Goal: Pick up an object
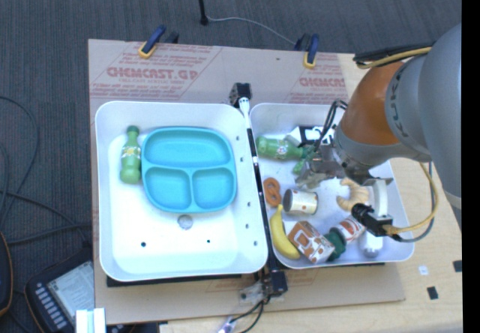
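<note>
In the camera view, the grey arm with its orange band is seen reaching in from the right and lowered over the right bin; the gripper is placed low among the clutter near the bin's middle, just above a small cylindrical can and just right of a green bottle lying on its side; whether anything is gripped cannot be told, since the tip is dark and partly hidden by the wrist; nothing is seen lifted clear of the bin. The candidate objects are all lying in the right bin: a banana along the left wall, an orange ring-shaped piece beside it, a red and white carton and a small jar toward the front. In the left bin, a blue divided plate and a second green bottle are lying well apart from the arm. The task is judged to be at the reaching stage; a secure grasp and a lift are judged to be left to do.
</note>
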{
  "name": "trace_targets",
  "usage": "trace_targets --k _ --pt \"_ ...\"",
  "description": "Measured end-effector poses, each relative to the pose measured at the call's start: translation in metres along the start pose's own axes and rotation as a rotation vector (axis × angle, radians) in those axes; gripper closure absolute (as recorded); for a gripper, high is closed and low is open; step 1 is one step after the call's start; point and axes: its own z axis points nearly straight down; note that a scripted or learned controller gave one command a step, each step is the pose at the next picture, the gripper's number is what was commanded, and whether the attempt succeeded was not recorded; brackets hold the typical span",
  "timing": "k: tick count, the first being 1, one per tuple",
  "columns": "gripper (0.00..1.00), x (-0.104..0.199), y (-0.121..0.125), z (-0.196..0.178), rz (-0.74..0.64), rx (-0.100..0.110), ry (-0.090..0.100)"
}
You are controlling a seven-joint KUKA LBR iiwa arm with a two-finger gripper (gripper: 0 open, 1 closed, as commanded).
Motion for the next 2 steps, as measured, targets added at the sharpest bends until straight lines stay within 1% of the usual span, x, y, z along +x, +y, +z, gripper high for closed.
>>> trace_targets --k 1,2 --pt "0.0 0.0001 0.0 0.0001 0.0 0.0 0.0" --pt "1.0 0.0004 -0.0001 -0.0092 0.0 0.001 0.001"
